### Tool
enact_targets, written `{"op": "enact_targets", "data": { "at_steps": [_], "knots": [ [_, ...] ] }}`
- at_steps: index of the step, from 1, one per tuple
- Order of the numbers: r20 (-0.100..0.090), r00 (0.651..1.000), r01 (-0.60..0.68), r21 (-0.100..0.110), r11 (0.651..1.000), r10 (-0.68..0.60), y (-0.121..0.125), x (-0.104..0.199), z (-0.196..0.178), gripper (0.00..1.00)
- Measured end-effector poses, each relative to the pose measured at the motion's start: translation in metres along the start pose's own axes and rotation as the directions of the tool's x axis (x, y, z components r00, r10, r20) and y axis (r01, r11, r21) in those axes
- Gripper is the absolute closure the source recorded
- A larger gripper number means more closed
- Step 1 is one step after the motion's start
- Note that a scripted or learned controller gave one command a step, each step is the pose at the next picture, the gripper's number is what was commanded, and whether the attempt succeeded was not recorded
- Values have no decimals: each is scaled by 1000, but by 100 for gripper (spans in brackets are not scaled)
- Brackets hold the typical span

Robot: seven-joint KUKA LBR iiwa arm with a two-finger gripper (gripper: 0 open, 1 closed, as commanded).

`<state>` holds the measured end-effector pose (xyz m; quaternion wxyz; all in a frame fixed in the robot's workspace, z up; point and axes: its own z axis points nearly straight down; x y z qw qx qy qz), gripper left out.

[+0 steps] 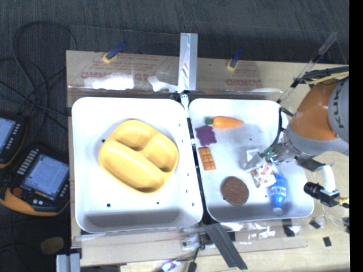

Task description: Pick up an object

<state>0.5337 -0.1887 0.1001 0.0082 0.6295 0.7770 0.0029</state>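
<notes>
The right bin point(249, 107) holds an orange carrot point(225, 122), a purple grape bunch point(205, 134), an orange ridged bar point(207, 158), a brown round cookie point(234, 190), a small blue bottle point(277, 193) and a white and red packet point(261, 176). My gripper point(265, 157) reaches down from the right into this bin. It sits just above the packet, beside a grey crumpled piece point(250, 158). The gripper body hides its tip.
A large yellow lumpy object point(138, 154) fills the middle of the left bin point(91, 208). The divider between the bins point(193, 152) runs just left of the bar. Handheld devices point(34, 177) and cables lie off the bench at the left.
</notes>
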Motion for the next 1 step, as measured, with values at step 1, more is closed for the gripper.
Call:
{"op": "enact_targets", "data": {
  "at_steps": [1],
  "knots": [
    [-1, 964, -267, 19, 964, 267, 107, 33, -117, 100]
  ]
}}
